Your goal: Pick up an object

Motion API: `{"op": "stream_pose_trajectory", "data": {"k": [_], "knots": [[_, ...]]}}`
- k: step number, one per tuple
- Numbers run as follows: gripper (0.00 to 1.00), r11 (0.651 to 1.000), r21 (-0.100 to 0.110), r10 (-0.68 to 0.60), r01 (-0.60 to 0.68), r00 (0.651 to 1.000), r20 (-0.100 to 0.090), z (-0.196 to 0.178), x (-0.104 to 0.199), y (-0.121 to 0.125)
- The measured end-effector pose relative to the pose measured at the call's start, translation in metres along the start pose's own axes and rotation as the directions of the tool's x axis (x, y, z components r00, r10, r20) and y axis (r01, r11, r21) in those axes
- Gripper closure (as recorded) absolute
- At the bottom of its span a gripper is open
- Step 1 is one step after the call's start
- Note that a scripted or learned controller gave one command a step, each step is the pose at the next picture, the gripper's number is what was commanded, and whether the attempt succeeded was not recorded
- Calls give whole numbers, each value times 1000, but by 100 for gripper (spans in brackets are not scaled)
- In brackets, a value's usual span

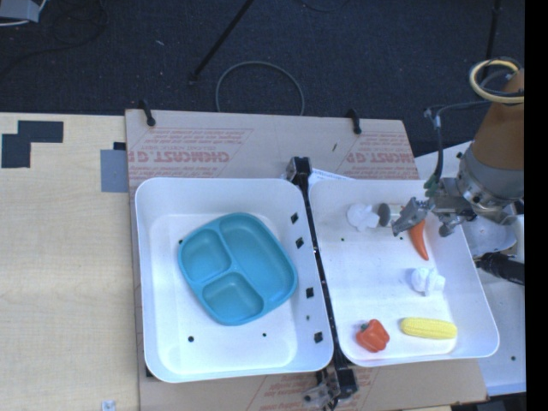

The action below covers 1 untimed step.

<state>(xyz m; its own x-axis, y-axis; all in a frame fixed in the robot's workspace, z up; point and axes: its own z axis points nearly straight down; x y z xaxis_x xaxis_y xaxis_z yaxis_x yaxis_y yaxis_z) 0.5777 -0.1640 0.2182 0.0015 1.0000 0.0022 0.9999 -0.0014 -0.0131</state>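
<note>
— Two bins on the bench. Which one is the arm [501, 148] working in?

— The right bin [479, 342]. The gripper [425, 214] hangs over its far right part, with a carrot [419, 241] just beside and partly under it.

— Is it holding the carrot?

— I judge not. The fingers look spread fairly wide, and the carrot seems to lie on the bin floor, not between them.

— How should it take it, then?

— Probably centre the fingers across the carrot's narrow width, come straight down, and close on the thick middle, not the tip. The bin wall is close on the right, so the outer finger needs room.

— What does the carrot look like?

— Small, orange, tapered, lying roughly lengthwise toward the near side, likely a smooth toy that could slip.

— Anything else nearby?

— A white lump [363, 217] to the left, another white piece [425, 280] nearer, then a corn cob [428, 328] and a red pepper [372, 336]. A blue divided plate [235, 268] sits in the left bin [158, 349].
</note>
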Motion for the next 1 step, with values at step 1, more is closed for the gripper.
{"op": "stream_pose_trajectory", "data": {"k": [1], "knots": [[0, 1000, -12, -1, 1, 1000, 2, -6, 0, 2]]}}
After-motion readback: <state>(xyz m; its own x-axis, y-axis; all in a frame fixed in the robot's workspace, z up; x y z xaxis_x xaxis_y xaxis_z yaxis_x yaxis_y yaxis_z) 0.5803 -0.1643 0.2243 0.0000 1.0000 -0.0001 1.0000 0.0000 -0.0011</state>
